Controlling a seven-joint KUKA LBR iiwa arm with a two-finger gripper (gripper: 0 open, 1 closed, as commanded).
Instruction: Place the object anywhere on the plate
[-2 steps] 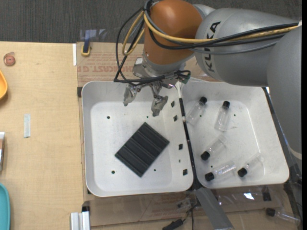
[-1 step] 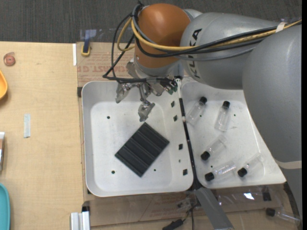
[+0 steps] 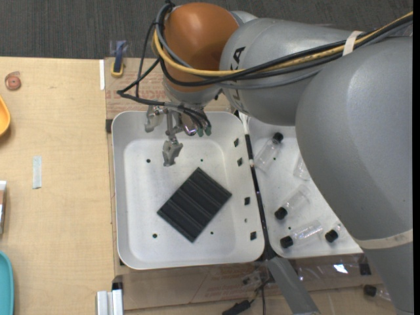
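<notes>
The grey arm (image 3: pixel 341 110) covers the upper right of the view, smooth-shelled, with part of a white letter readable on its casing near the orange band (image 3: pixel 197 35); black and yellow cables loop round that band. The table (image 3: pixel 52 176) is pale wood, with a broad bare stretch left of the bins. The left bin (image 3: pixel 125 241) is shallow, white plastic with rounded corners, and most of its floor is open around its contents, especially along the left wall and the near edge. The right bin (image 3: pixel 289 195) lies partly under the arm; several small clear items with black caps lie scattered in it (too small to identify).

The object, a dark ribbed rectangular slab (image 3: pixel 195 203), lies flat and turned diagonally near the middle of the left bin, well clear of every wall. The end effector (image 3: pixel 172 153) hangs over the bin's upper part, just beyond the slab's upper corner and apart from it; whether its fingers are spread or closed I cannot tell. Nothing is seen between them.
</notes>
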